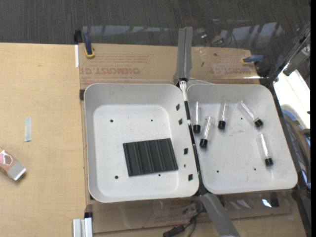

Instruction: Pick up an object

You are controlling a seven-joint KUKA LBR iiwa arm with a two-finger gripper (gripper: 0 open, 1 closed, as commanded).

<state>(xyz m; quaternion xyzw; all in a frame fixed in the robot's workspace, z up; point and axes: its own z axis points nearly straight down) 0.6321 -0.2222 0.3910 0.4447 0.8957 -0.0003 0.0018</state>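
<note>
A black ribbed rectangular pad point(150, 156) lies flat in the left bin point(98, 132), just below its middle. The right bin point(281, 172) holds several clear tubes with black caps. Two of them, tube point(196, 116) and tube point(205, 131), lie close to the bin's left wall. Another tube point(222, 115) rests near the top centre. A slanted tube point(249, 113) sits at the upper right, and one tube point(264, 148) lies alone at the right side.
A grey upright post point(184, 53) stands behind the seam between the bins. Cardboard point(128, 68) lies under the bins, held by a blue clamp point(88, 47) and another clamp point(252, 59). On the wooden bench at the left are a small grey strip point(27, 129) and a red-and-white packet point(11, 164).
</note>
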